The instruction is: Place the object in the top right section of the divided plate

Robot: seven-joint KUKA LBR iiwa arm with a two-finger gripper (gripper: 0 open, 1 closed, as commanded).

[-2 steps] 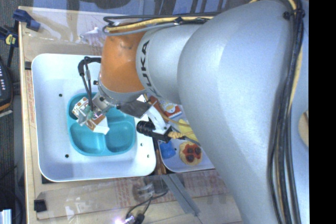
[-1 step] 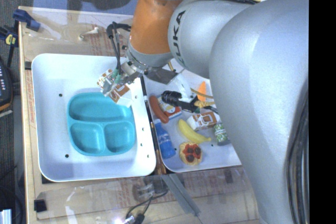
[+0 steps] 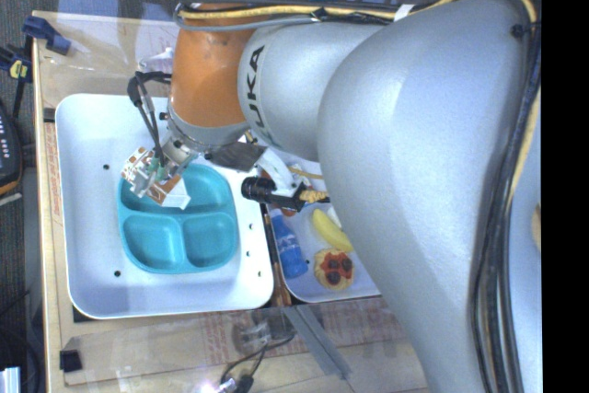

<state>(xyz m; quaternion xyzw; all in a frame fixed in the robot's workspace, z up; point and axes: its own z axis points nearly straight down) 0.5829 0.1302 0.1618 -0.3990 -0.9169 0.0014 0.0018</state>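
The gripper (image 3: 155, 172) hung over the upper left edge of the blue divided plate (image 3: 184, 239) in the left white bin (image 3: 78, 198), its fingers pinching a small brown-and-white carton (image 3: 152, 179). The carton sat above the plate's upper section. It looked light and thin-walled, likely to crush; a gentle hold across its flat sides seemed safest.
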